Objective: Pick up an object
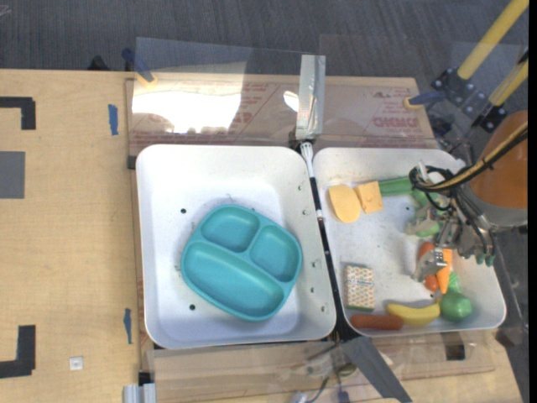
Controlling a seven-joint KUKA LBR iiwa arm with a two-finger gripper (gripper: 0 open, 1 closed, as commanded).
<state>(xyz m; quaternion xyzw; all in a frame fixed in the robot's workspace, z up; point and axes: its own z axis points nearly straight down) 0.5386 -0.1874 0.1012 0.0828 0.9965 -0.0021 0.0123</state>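
Nearest the lens, a banana (413,312) lies along the front wall of the right bin (491,321), with a red piece (375,322) just beside it and a green fruit (456,306) in the corner, likely slid there down the slope. Over an orange carrot-like object (440,269) hangs the claw (437,263); whether it grips anything I cannot tell amid cables. Yellow blocks (354,201) and a patterned packet (359,286) sit apart. In the left bin (159,175) rests a teal divided plate (242,261). Both bins stand on a pale wooden surface (63,225) above dark carpet (252,7).
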